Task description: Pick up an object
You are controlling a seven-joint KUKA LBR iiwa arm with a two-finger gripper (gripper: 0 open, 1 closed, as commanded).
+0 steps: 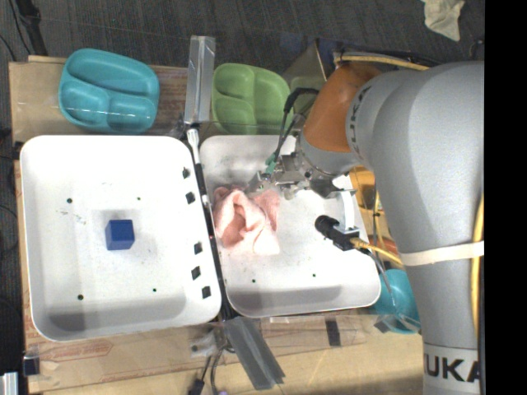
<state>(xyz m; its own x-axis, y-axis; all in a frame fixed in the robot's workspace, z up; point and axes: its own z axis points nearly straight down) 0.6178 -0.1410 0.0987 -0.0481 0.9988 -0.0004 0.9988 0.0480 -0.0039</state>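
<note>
Nearest you, the front edge of the worktop [82, 348] is carrying two white bins side by side. In the left bin [99, 179] a blue cube [120, 234] is sitting alone, well apart from every wall and from the arm. In the right bin [313, 282] a pink cloth [245, 219] is lying crumpled close against the wall next to the left bin. It is resting on the bottom of the bin, not lifted.

Just beyond the cloth's middle, the gripper [280, 177] is hanging low over the cloth's far edge, touching it or very nearly so. From this angle you cannot tell how its grasp is set, nor whether any fold is caught in it. The grey arm [428, 155] is reaching in from the right and covering the right bin's far right corner.

Farther back, outside the bins, a green moulded tray [247, 97] and a teal moulded tray [107, 89] are lying on the worktop. Beyond them a pale crumpled rag [440, 11] is lying on the dark floor [123, 6].

Judging from this, you are looking at the approach or grasp stage. Nothing is raised, so a secure hold on the cloth and the lift are both yet to be shown.
</note>
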